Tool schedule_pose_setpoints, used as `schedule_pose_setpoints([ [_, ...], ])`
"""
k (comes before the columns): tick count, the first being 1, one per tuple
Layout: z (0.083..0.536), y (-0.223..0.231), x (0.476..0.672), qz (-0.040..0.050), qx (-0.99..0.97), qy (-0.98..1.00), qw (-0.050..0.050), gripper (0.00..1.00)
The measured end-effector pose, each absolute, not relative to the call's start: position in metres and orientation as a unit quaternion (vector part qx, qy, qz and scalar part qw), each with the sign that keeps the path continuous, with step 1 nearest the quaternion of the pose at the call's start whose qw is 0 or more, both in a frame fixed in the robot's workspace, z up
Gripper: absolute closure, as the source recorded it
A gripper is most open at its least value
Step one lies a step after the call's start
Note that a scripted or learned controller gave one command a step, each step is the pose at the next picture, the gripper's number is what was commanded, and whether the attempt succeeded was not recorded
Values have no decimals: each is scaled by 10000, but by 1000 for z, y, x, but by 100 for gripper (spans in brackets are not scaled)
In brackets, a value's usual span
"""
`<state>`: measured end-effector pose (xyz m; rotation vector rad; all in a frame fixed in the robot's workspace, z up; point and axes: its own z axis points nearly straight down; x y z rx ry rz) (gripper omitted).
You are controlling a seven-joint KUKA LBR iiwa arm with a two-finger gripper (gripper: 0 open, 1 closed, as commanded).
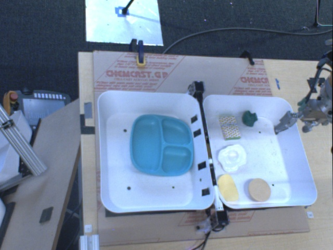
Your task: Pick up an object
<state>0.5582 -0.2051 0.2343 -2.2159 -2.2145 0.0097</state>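
White bins, small things in the right one

White plastic in two shallow trays side by side on the counter (171,66); left bin (112,139) carrying a blue divided plate (160,144), three compartments, lying flat near the middle; right bin (291,155) carrying five small things, all apart from one another. Near the far left corner of the right bin, a speckled rectangular sponge (230,127); just beside it to the right, a dark green lump (250,118); nearer the middle, a white fried egg toy (231,158) with a pale centre; at the near edge, a yellow oval piece (227,187) close to the divider and a tan round disc (259,189) to its right. Black clips along the divider between the bins.

Grey metal at the right edge: claw (285,123) reaching over the far right rim of the right bin, one finger visible pointing down and left toward the bin floor; nothing seen between the fingers; spread or pressed together, cannot tell. Well apart from every one of the five things; nearest of them the dark green lump, to its left.

Beyond the counter, dark carpet with a shiny metal sheet (124,14) and a cable (229,31) trailing across; at far left, a grey handheld control panel (42,105).
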Motion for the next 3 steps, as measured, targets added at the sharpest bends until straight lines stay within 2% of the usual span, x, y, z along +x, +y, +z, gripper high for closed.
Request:
schedule_pose_setpoints([
  [1, 241, -204, 561, -1, -7060, -7082, -7, 0],
  [2, 186, -206, 551, 5, -7069, -7073, 8, 0],
  [3, 124, -202, 551, 5, -7066, -7076, 13, 0],
])
